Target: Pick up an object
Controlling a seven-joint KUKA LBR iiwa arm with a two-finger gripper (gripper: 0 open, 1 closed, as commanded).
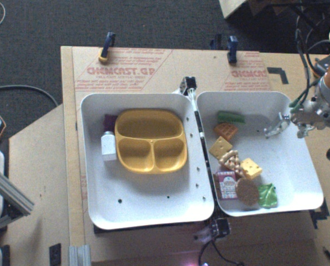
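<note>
In the camera view, the claw (277, 125) is seen over the bare upper-right part of the right bin (298, 176), its fingers apparently spread with nothing between them, though the view is small. The toy foods are clustered well apart from it, from the green piece (231, 116) and waffle (226, 131) down to the cheese (251, 168). A descent here would likely close on nothing, and among the crowded pieces a neighbour could be nudged instead.
</note>
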